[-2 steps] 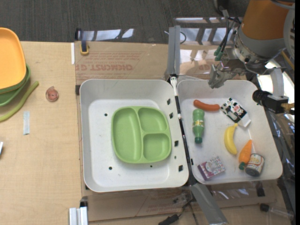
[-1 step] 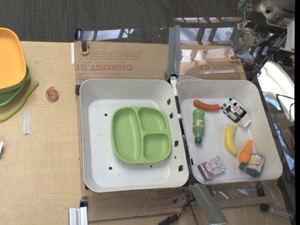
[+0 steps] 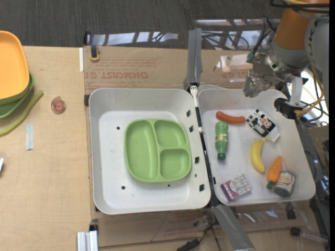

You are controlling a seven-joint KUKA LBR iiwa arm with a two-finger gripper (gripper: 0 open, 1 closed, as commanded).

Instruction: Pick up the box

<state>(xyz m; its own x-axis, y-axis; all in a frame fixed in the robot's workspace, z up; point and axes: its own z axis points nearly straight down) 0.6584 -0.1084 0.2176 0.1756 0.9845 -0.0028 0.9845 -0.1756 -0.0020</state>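
Box [image 3: 236, 186] lies near front edge of right bin [image 3: 306, 163], long axis slanted, well apart from gripper [image 3: 255, 86] at bin's rear edge. Gripper state: cannot tell.

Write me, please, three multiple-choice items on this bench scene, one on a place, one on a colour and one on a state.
1. Where does the small purple-and-white box lie?
A. In the right bin, at its near edge
B. On the green tray
C. On the wooden bench beside the bins

2. What colour is the divided tray in the left bin?
A. Orange
B. Light green
C. Blue

3. How does the green bottle rest?
A. Standing upright
B. Lying on its side
C. Leaning against the bin's wall

Answers: 1 A, the box sits on the floor of the right bin, left of the can. 2 B, the tray is plainly pale green. 3 B, its whole length lies flat on the bin floor.
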